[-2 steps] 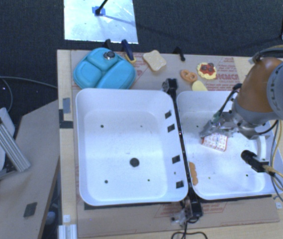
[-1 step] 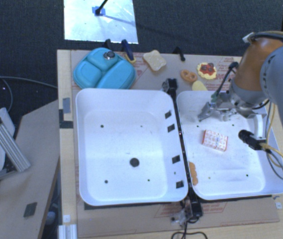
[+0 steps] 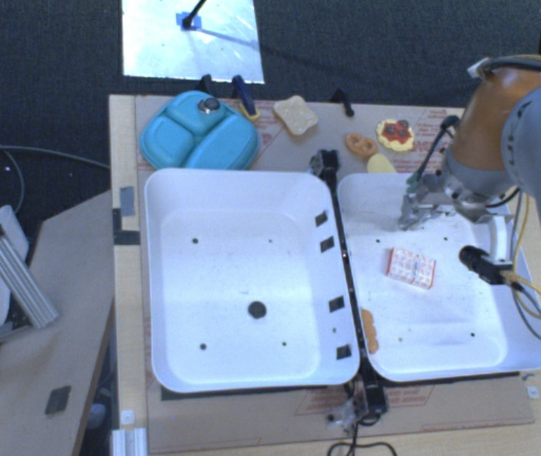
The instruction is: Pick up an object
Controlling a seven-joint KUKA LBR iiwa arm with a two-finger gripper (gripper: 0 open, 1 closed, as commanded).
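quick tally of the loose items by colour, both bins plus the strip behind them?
Blue: 1, divided plate behind the left bin.
Tan/orange: 3, toast slice, pretzel-like piece, small piece at the right bin's left wall.
Yellow: 1, piece.
Red-topped round: 1.
Red-and-white patterned packet: 1.
Dark disc: 1.
Total: 8

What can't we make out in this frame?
- Gripper, camera view: too small and blurred to read its finger state.
- Patterned packet: print too small to read.
- Orange item by the divider: partly hidden by the bin wall; identity unclear.
- Arm: cut off by the right edge.
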